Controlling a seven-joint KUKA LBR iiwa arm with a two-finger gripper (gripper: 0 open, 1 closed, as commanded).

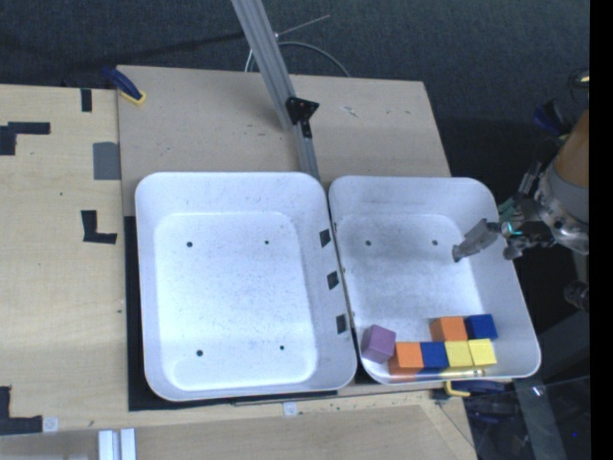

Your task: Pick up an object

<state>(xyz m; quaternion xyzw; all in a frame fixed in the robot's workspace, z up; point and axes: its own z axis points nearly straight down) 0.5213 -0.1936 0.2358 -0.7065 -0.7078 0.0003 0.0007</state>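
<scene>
In the right bin (498, 220) the gripper (476, 240) hangs high (open or closed, I cannot tell), well apart from the blocks (450, 345) clustered at the near rim, so it should descend squarely over the lone purple block (380, 341).

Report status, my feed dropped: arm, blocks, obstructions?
Gripper above right bin, nothing between its jaws. Blocks clustered at bin's near edge, untouched. No obstruction between.

Blocks (441, 345) in right bin (498, 257)
</scene>
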